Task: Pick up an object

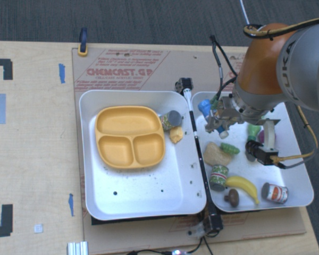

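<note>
My gripper (217, 123) hangs low over the upper left part of the right bin (303, 180), under the orange wrist band. Just left of it lies a small blue object (204, 108). Below it are a green item (229, 149) and a tan bread-like piece (217, 154). Nearer the front lie a small green-labelled can (219, 175), a yellow banana (243, 187), a brown round item (232, 197) and a red-and-white can (275, 193). I see nothing held in the gripper.
The left bin (143, 195) holds a yellow divided plate (130, 137), a small grey can (173, 118) and a yellow chunk (176, 136) by its right wall. A green and pink item (255, 132) lies under the arm in the right bin.
</note>
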`<state>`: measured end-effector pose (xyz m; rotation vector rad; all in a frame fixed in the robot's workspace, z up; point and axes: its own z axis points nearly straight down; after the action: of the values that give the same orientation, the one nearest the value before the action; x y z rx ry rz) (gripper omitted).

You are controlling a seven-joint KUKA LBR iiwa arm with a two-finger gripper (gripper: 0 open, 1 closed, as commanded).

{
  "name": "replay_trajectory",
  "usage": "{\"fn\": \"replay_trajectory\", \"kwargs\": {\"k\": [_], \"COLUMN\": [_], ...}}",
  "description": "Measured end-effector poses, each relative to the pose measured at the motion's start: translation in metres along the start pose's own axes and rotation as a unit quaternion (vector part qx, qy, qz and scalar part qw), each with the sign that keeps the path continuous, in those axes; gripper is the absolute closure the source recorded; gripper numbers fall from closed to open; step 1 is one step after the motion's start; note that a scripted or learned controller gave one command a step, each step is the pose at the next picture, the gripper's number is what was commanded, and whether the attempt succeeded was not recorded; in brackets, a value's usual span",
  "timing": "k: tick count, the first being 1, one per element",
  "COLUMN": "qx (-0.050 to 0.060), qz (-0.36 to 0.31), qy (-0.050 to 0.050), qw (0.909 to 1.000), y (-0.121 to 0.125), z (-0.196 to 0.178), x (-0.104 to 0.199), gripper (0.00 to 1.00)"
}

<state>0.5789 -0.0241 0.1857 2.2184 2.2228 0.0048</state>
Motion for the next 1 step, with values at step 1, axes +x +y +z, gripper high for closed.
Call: {"fn": "replay_trajectory", "kwargs": {"k": [1], "qx": [0.001], "qz": [0.0], "qy": [-0.001], "qw": [1.0], "y": [0.0633], "z": [0.0009], "x": [0.0652], "gripper": [1.0]}}
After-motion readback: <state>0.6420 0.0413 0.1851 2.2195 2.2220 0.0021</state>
